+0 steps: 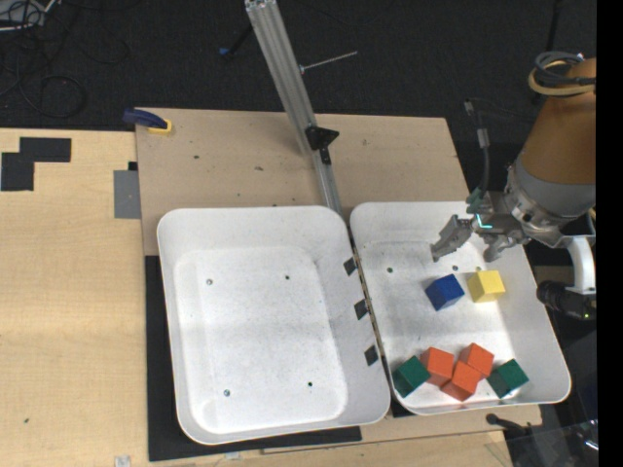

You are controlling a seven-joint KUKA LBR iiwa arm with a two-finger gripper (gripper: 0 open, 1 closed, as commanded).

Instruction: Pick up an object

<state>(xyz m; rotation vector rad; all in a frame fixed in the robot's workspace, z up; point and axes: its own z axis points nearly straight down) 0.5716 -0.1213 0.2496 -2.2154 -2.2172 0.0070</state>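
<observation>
- arm point(557, 154) comes in from the right, grey with an orange band, wrist over the right bin point(409, 236)
- gripper point(474, 241) sits over the upper part of the right bin, two grey fingers point(451, 235) spread apart, nothing between them, so open and not gripping
- blue cube point(444, 291) lies on the bin floor just below the gripper, slightly left of its midline, not touching the fingers
- yellow cube point(486, 284) lies just right of the blue cube, close beside it, below the right-hand finger, also apart from the gripper
- cluster at the bin's lower edge, well apart from the gripper: green cube point(411, 374) on the left, three orange cubes point(458, 368) packed together in the middle, second green cube point(507, 377) on the right
- orange cubes touch each other; cannot tell whether any is stacked
- left bin point(258, 324) sits beside the right bin, black clips along the shared edge
- slanted metal rail point(288, 86) runs from the top down to the gap between the bins
</observation>
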